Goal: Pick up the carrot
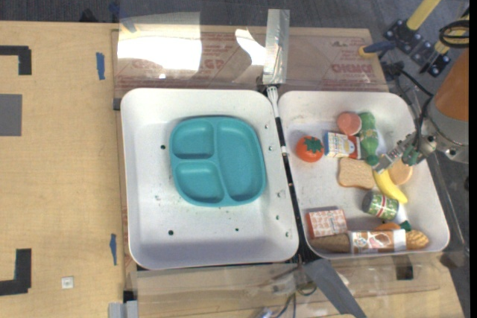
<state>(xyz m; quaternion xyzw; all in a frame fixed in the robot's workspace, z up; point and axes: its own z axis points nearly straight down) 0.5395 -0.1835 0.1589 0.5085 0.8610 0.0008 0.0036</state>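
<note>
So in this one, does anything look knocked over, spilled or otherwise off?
Nothing looks spilled or broken. The toy food is all heaped loosely in the right bin, with a bottle lying on its side along the near wall. The teal divided plate sits flat in the left bin. The claw is over the pile.

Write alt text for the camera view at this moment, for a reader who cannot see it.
The tool hangs low over the right bin, amid toy food: a tomato, a bread slice, a banana and small boxes and bottles. The left bin holds a teal divided plate.
</note>
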